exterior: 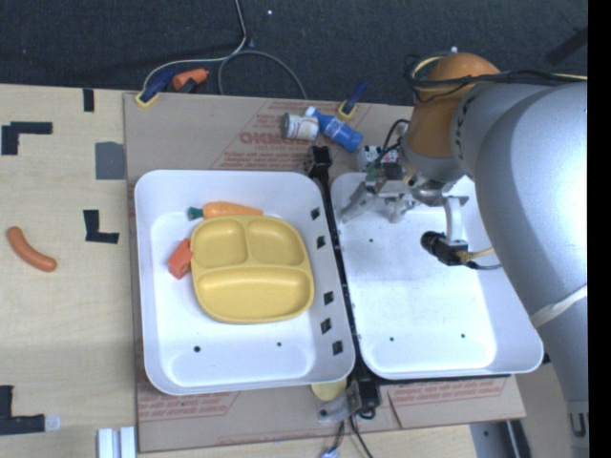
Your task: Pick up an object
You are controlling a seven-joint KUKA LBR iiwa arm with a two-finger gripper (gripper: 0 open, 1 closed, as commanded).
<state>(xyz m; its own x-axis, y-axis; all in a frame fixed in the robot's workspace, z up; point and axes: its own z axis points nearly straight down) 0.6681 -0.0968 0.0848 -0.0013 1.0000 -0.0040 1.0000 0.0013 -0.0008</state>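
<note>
A yellow divided plate (253, 267) lies in the left bin (167, 351). An orange carrot (232, 210) with a green end sits against the plate's far edge. A small red-orange piece (180, 258) rests at the plate's left side. My gripper (374, 206) hangs over the far left corner of the right bin (430, 322), just right of the wall between the bins. Its two grey fingers (350, 205) stand apart with only white bin floor between them. The gripper is open and holds nothing.
A blue and white bottle (323, 127) lies on the cardboard behind the bins. An orange sausage (31, 248) lies on the bench at far left. Clamps (172, 82) and cables sit along the back edge. The grey arm (535, 189) covers the right bin's right side.
</note>
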